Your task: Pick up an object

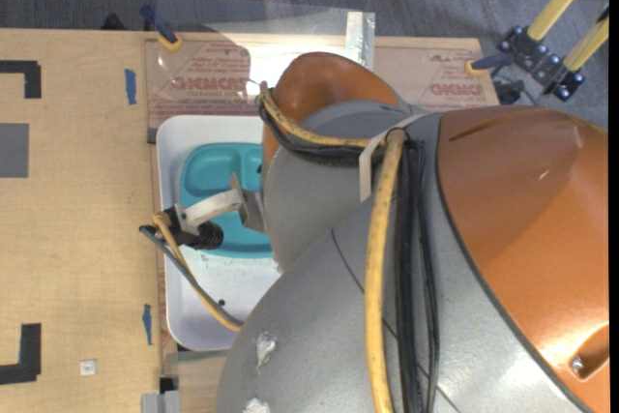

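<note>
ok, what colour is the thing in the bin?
The thing is teal, in the white bin; camera view.

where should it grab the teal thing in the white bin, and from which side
Probably the rounded rim along the left edge of the teal dish, coming straight down from above. It seems to lie flat in the white bin, that rim is exposed with a little room beside it, and the arm covers its right part.

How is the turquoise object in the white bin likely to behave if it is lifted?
The turquoise object shows smooth moulded edges and rounded corners, so it is probably stiff plastic and rather slippery. It looks shallow and hollow, so likely light. The arm hides part of it.
</note>
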`<control>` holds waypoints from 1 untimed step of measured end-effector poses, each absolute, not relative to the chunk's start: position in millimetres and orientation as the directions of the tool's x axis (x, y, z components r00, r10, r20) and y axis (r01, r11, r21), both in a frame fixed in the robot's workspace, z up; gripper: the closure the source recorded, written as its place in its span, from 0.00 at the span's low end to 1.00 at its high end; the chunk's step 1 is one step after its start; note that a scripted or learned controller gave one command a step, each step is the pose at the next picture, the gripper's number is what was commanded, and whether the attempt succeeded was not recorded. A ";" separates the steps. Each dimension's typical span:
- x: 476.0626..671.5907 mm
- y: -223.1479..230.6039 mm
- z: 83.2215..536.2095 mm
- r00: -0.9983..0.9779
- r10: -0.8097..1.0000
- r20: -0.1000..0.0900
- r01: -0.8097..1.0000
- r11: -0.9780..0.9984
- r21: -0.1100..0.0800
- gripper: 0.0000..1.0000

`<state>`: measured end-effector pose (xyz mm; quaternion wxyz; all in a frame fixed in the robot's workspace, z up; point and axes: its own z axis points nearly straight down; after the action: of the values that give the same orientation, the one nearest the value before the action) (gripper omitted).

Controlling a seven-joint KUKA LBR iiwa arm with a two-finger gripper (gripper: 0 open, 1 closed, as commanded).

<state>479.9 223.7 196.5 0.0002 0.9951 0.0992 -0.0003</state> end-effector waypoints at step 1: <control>480.5 224.2 341.5 0.976 0.218 0.008 0.218 -0.976 -0.003 1.00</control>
<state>480.5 224.2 341.5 -0.0020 0.9939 0.1098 0.0041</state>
